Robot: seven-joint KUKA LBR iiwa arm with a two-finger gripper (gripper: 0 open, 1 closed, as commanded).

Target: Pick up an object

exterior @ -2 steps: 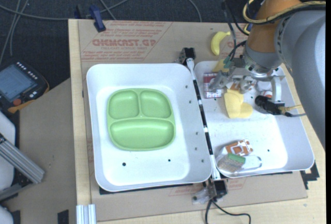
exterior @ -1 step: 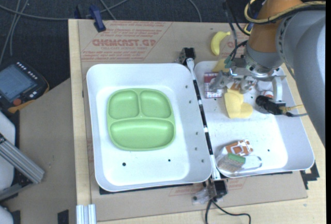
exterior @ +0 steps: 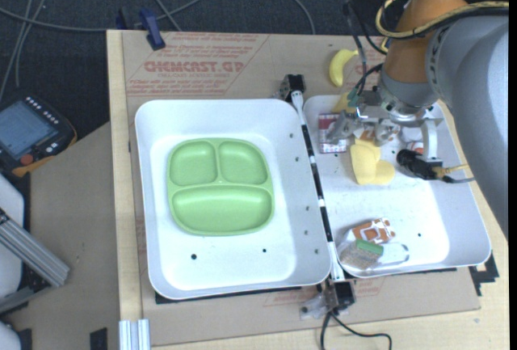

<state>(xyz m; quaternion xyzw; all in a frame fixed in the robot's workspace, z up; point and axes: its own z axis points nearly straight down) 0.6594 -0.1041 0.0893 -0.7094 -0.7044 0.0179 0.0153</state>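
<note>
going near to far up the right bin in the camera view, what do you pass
clear-wrapped orange and white packet → pale yellow block → small red and white packet → yellow banana, lying beyond the far rim of the right bin

Fixed camera above the bench, angled down, both bins [exterior: 153, 179] in frame, arm [exterior: 477, 57] entering from right

A: What's obscured?
B: Arm [exterior: 452, 57] covers the right bin's [exterior: 420, 239] far right corner. Banana [exterior: 342, 65] beyond the bin is partly masked by cables [exterior: 361, 86].
A: Small packet [exterior: 329, 132]?
B: Print too blurred to read. Wrapped item [exterior: 367, 247] at the near edge, contents unclear. Pendant [exterior: 28, 134] cut off at left edge.
</note>
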